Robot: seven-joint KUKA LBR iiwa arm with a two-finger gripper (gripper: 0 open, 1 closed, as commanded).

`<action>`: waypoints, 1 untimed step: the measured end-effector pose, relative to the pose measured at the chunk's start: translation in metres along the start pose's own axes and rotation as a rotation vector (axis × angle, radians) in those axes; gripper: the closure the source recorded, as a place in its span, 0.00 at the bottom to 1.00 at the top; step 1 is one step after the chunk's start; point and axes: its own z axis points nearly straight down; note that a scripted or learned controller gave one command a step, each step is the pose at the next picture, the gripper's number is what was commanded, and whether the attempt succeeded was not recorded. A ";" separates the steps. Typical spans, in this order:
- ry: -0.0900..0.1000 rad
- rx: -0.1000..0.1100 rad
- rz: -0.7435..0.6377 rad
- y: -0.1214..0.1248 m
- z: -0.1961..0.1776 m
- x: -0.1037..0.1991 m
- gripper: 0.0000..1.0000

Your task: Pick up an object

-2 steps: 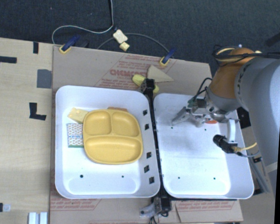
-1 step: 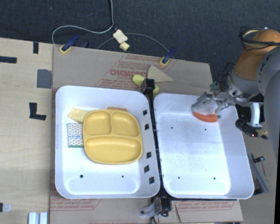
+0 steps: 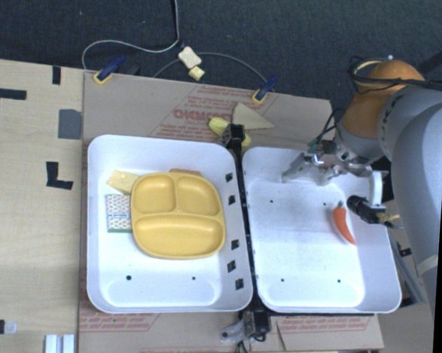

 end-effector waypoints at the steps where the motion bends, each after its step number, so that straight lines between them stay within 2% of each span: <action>1: 0.002 0.012 0.010 -0.077 -0.106 -0.053 0.00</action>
